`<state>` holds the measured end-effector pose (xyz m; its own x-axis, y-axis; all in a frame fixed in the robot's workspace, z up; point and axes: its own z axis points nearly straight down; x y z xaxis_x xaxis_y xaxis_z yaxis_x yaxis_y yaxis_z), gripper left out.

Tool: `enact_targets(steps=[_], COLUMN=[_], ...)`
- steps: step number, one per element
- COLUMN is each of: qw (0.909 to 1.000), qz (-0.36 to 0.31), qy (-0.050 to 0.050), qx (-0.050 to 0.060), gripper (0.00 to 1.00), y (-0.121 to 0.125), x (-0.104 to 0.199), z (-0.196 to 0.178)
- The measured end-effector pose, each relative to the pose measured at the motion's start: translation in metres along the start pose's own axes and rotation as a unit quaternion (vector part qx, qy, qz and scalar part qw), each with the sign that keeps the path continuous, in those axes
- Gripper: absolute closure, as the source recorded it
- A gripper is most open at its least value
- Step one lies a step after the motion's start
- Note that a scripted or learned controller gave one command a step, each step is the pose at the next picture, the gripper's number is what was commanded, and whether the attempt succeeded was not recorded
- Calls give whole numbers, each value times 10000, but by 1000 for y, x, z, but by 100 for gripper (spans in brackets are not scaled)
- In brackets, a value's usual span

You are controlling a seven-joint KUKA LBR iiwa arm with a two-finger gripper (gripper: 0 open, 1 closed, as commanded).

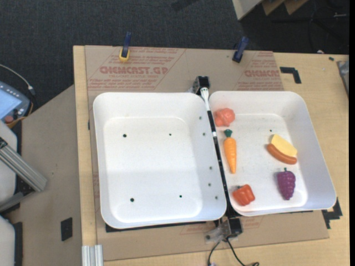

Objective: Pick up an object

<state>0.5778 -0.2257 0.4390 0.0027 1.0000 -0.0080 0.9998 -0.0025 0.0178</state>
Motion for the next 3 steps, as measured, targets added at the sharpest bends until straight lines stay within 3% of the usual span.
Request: enact_targets(steps=[1, 2, 3], qw=[10000, 10000, 9999], qz=[-17, -20, -26], qy=[25, 14, 50], qx=[56, 51, 106], gripper=[0, 100, 100], y=[-66, -63, -99], x=[19, 19, 65], z=[-77, -85, -57])
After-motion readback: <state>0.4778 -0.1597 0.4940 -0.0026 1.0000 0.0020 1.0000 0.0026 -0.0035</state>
